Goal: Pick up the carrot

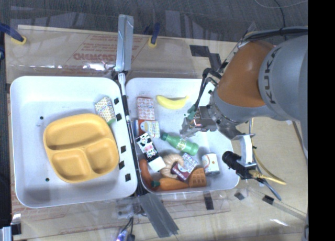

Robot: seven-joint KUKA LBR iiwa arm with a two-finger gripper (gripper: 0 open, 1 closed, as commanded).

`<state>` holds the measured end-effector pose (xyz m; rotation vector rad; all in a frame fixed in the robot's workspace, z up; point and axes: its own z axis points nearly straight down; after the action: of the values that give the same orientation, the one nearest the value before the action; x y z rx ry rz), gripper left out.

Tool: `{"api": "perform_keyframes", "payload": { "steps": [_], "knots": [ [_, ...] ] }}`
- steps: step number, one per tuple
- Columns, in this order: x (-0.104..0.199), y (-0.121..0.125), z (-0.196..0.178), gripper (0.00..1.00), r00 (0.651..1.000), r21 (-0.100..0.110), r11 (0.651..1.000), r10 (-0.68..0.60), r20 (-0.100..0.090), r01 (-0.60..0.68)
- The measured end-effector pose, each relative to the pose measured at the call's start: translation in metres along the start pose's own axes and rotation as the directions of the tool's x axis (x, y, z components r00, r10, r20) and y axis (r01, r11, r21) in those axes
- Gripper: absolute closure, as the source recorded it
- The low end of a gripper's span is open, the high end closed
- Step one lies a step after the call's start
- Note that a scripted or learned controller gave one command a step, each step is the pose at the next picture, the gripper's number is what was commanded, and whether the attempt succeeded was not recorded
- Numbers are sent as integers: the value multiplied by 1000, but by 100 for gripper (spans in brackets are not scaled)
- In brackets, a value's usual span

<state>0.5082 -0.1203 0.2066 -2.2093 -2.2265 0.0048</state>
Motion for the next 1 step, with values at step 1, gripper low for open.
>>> {"api": "perform_keyframes", "payload": {
  "steps": [1],
  "knots": [
    [13, -12, 60, 0, 544, -1, 544, -839, 3, 839]
  ]
}}
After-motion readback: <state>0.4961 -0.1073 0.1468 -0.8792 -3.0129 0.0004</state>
